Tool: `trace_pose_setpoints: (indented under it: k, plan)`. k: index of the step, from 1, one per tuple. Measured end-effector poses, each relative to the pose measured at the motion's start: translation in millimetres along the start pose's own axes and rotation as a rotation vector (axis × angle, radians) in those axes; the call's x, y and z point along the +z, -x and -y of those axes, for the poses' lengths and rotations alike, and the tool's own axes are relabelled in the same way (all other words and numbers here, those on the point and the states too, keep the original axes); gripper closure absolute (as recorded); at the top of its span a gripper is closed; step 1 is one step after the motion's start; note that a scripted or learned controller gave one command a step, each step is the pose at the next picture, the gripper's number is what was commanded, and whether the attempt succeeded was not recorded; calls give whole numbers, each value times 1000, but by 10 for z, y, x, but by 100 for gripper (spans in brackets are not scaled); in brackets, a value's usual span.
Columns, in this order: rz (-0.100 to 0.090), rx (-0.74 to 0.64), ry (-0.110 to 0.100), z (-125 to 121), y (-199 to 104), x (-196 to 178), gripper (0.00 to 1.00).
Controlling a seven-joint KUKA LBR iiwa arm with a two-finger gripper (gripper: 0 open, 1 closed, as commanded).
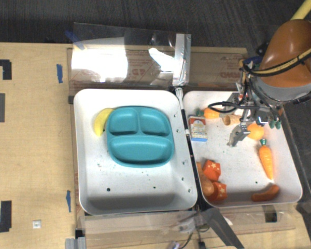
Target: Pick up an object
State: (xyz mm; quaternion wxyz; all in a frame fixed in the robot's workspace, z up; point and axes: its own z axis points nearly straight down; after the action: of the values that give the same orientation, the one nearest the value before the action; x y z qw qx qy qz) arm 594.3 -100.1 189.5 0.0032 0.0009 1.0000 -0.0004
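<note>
The teal tray [140,135] half hides a yellow banana [100,120].

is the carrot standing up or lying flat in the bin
Lying flat. The carrot rests lengthwise on the floor of the right bin, green top toward the gripper, tip pointing at the sausage.

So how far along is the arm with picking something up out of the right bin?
Nothing looks picked up yet. The gripper hangs low over the right bin, near its back, and I see nothing lifted out. The carrot, the sausage, the small carton and the strawberries all lie on the bin floor. The teal plate sits in the left bin. The grasp and the lift are both left to do.
</note>
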Motion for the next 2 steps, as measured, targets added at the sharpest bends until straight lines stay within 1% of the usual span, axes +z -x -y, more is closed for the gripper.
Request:
trace_pose_setpoints:
  k: [1,2]
  plan:
    - [4,-43,0,113,261,908,0]
    - [-1,12,-1,681,-273,834,0]
